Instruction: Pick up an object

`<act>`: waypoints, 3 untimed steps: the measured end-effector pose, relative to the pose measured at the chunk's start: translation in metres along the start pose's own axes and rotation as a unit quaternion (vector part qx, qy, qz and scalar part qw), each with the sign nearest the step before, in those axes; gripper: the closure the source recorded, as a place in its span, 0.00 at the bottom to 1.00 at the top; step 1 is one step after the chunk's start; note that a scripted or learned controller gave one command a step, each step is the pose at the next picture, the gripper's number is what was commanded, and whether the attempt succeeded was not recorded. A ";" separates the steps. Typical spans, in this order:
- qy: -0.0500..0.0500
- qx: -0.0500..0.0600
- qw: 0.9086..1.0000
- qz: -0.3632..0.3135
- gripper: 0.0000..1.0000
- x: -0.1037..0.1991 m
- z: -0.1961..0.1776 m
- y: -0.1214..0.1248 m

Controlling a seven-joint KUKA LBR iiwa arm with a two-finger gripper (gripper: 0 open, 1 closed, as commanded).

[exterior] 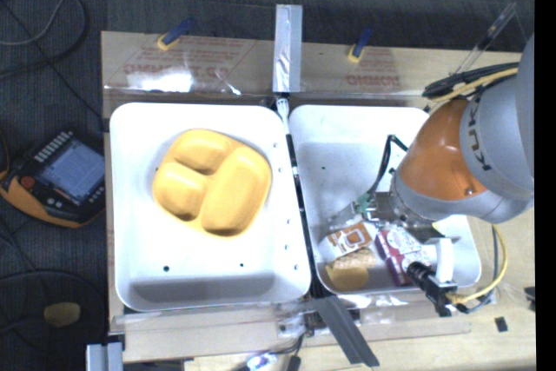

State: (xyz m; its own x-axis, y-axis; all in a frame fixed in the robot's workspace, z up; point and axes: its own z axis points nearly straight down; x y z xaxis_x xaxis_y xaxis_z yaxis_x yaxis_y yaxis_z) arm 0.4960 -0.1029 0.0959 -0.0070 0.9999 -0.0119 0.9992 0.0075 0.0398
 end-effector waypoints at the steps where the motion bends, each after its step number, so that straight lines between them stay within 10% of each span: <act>1: 0.001 0.002 1.000 0.002 1.00 -0.001 -0.008 0.000; 2: 0.001 0.002 1.000 0.002 0.00 -0.001 -0.008 0.000; 3: 0.007 0.020 0.995 -0.098 0.00 -0.002 -0.035 -0.006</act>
State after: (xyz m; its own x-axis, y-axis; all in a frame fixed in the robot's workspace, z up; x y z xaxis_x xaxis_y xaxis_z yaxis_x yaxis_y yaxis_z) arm 0.4886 -0.1047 0.1302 -0.2023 0.9793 -0.0011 0.9793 0.2023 -0.0020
